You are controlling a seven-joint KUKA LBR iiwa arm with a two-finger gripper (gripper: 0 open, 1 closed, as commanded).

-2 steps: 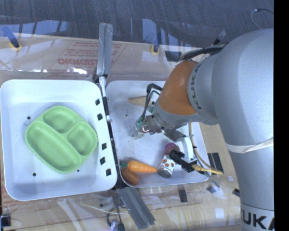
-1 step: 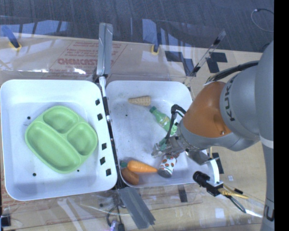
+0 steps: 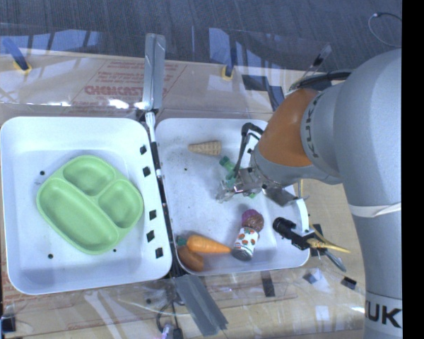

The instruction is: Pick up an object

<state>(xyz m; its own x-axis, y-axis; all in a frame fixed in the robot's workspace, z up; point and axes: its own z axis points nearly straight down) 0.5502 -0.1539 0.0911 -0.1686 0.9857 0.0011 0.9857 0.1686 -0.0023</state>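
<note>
I've got the grey arm with its orange band (image 3: 286, 134) reaching in from the right, wrist bent down over the right white bin (image 3: 171, 189), and the two-finger gripper (image 3: 231, 187) low near the bin's middle. I can't tell how it is set. Just past it towards the back lies a tan ridged cone (image 3: 205, 147). Nearer the front: a dark purple round piece (image 3: 252, 219), a small patterned can (image 3: 246, 243), an orange carrot (image 3: 206, 244). Left white bin (image 3: 14, 260): one green divided plate (image 3: 90, 203).
</note>
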